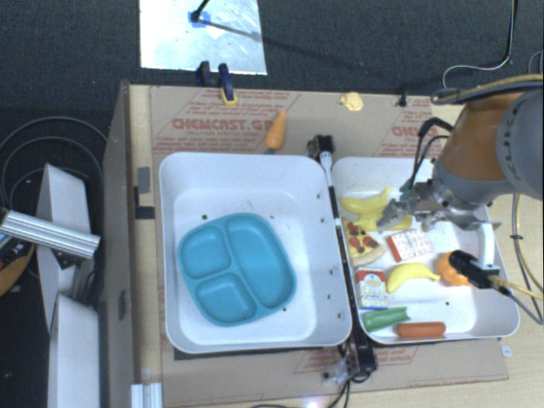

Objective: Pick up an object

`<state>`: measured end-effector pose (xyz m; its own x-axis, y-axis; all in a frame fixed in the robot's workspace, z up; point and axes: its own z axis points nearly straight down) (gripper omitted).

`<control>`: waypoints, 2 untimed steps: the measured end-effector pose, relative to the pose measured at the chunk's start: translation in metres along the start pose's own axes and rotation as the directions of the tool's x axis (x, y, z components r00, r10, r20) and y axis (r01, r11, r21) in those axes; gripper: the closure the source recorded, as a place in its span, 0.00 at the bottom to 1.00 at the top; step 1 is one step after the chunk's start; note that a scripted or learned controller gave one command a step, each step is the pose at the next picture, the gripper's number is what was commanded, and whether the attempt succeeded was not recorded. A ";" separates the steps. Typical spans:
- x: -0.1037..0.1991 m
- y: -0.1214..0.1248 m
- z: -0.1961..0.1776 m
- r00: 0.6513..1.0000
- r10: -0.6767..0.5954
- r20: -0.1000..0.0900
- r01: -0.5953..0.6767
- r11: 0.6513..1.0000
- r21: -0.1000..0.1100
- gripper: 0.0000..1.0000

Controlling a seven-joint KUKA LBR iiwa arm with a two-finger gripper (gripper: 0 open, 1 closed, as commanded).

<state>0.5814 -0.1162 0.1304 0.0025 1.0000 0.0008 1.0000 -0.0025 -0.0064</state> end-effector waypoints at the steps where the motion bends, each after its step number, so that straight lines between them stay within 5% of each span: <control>1: -0.002 -0.063 0.047 1.000 0.000 0.001 0.000 1.000 -0.006 0.00; 2: -0.017 0.013 0.025 1.000 -0.008 0.003 0.008 1.000 -0.011 0.00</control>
<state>0.5938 -0.1334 0.1053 -0.0059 1.0000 -0.0019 1.0000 0.0059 0.0044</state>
